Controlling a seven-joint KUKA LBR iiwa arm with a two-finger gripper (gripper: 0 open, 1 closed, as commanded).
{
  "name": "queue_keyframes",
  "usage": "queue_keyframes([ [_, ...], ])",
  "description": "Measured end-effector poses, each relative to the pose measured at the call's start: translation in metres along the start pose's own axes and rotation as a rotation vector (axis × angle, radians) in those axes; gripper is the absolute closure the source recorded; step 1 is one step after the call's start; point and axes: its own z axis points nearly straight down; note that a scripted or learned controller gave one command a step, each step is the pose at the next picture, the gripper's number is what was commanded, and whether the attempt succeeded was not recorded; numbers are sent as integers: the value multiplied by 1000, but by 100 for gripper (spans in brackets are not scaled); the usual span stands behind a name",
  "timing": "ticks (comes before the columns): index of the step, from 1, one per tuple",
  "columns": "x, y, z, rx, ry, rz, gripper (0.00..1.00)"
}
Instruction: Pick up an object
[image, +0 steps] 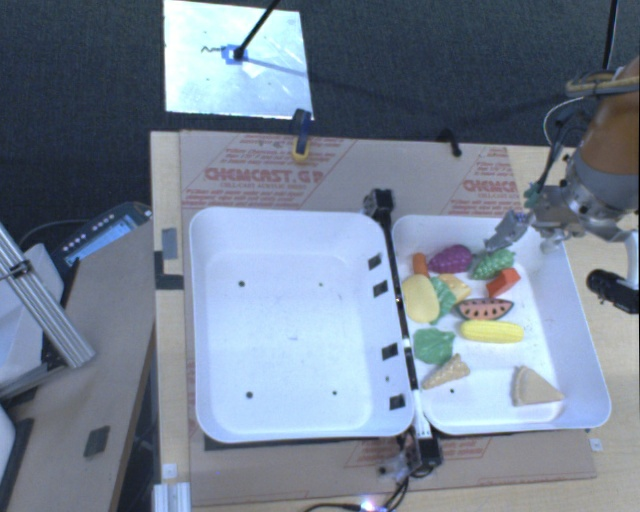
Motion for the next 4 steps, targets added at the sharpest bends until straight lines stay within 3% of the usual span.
queue_keyframes([
  [1,-25,-37,143,13,3,5,0],
  [2,-24,-31,123,-3,-1,1,100],
  [3,-6,13,134,-23,-7,1,100],
  [4,14,58,142,27,-8,-2,100],
])
